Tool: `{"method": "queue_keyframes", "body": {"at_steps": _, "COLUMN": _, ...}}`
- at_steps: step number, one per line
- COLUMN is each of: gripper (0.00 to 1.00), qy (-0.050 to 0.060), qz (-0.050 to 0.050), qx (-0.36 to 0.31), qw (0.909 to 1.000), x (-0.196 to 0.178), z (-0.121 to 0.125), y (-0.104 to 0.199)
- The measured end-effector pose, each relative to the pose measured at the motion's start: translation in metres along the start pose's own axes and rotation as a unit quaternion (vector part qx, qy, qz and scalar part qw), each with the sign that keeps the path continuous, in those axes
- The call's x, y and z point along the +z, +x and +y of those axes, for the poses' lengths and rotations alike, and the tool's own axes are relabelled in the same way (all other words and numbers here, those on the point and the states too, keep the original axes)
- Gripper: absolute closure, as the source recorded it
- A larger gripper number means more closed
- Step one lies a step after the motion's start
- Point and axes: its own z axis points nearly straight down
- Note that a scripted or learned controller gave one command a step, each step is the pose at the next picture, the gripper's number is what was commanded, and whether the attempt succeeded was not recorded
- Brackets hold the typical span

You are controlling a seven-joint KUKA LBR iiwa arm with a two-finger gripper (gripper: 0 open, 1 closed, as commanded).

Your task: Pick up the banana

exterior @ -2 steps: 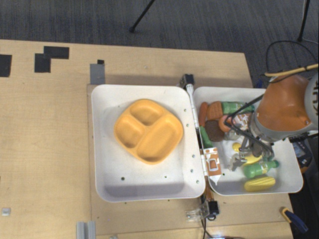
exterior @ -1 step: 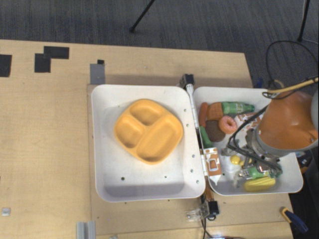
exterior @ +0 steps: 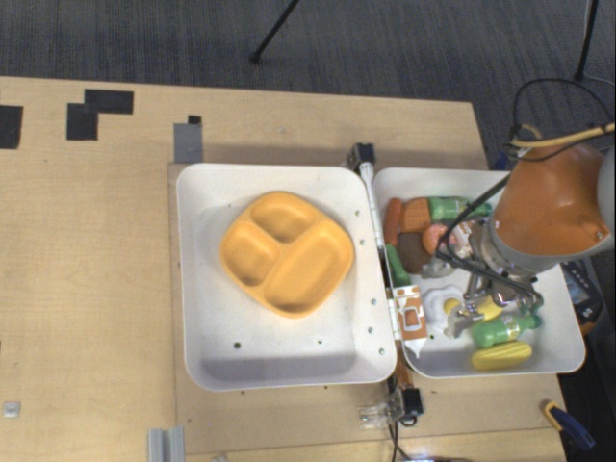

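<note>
Arm is in from the right, orange band [exterior: 551, 205] over the right bin [exterior: 568, 354], wrist pointing down into the clutter. Gripper [exterior: 472, 311] sits low in the middle of that bin, metal parts just above a green bottle-like item [exterior: 502, 331] and touching or nearly touching it; can't tell which. Finger state: can't tell, the tips blur into the toys under them. Banana [exterior: 501, 356] lies flat at the near edge of the right bin, long axis roughly left-right, just beside the green item on its near side. It's apart from the gripper, nothing clamped on it. Far-left part of the same bin: an orange-brown toy [exterior: 416, 215], a green item [exterior: 445, 206] beside it, a dark brown piece [exterior: 412, 252] just below. A small orange-and-white carton [exterior: 412, 316] rests against the bin's left wall. Left bin [exterior: 202, 258] holds a yellow sectioned plate [exterior: 287, 252] with three compartments, sitting about centre, slightly toward the far side. Both bins on a light wooden bench [exterior: 87, 287].
</note>
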Motion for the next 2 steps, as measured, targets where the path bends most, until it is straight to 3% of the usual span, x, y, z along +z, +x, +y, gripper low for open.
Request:
{"method": "queue_keyframes", "body": {"at_steps": 1, "gripper": 0.00, "qy": -0.001, "qz": 0.001, "qx": -0.218, "qw": 0.9760, "x": 0.019, "z": -0.038, "y": 0.005}}
{"method": "queue_keyframes", "body": {"at_steps": 2, "gripper": 0.00, "qy": 0.004, "qz": -0.007, "qx": -0.209, "qw": 0.9778, "x": 0.032, "z": -0.025, "y": 0.021}}
